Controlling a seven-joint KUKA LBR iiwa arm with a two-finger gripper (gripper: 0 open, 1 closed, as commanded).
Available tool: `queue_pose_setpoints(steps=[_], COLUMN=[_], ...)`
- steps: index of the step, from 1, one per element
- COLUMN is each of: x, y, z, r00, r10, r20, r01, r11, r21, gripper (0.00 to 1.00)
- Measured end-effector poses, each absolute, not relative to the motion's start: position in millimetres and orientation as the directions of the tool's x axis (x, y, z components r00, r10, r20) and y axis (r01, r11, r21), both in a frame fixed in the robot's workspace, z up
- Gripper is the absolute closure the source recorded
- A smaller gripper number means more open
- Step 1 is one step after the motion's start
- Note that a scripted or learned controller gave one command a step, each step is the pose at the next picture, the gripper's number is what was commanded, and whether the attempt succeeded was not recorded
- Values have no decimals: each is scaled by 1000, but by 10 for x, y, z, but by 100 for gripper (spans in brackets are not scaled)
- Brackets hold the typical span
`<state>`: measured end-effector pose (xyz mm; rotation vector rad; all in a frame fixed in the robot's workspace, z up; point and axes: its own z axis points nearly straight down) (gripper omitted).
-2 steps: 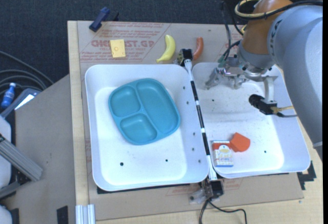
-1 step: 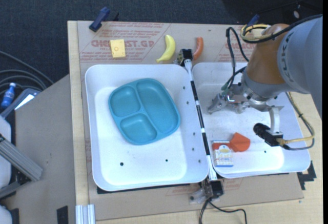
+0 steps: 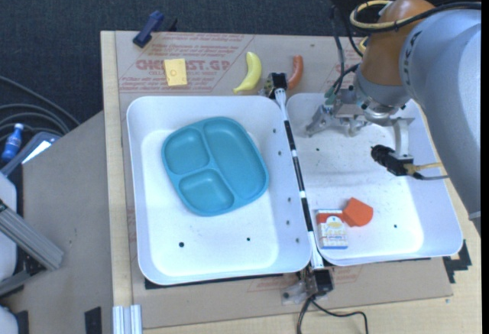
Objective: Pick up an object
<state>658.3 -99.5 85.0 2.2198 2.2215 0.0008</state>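
I see my gripper up near the far end of the right bin, low over the white floor there, and I cannot tell how it is set because the grey arm hides a lot of it. Nothing is in it that I can see. The things I could pick up are at the near end of that bin: an orange block and a small white card box, touching each other. A big blue plate with three parts sits in the left bin. A yellow banana lies on the surface behind the bins. I think the orange block is best. I should come down right over its middle, away from the box, so I grab just one thing
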Motion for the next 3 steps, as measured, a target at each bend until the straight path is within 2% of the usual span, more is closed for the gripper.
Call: queue_pose_setpoints(steps=[1, 2, 3], x=[6588, 6587, 6667], y=[-993, -993, -921], z=[953, 952, 849], r00=[-1, -1, -1], r10=[1000, 1000, 1000], r20=[-2, -2, -2], r01=[1000, 1000, 1000], r11=[1, 1, 1], r21=[3, 3, 2], gripper=[100, 0, 0])
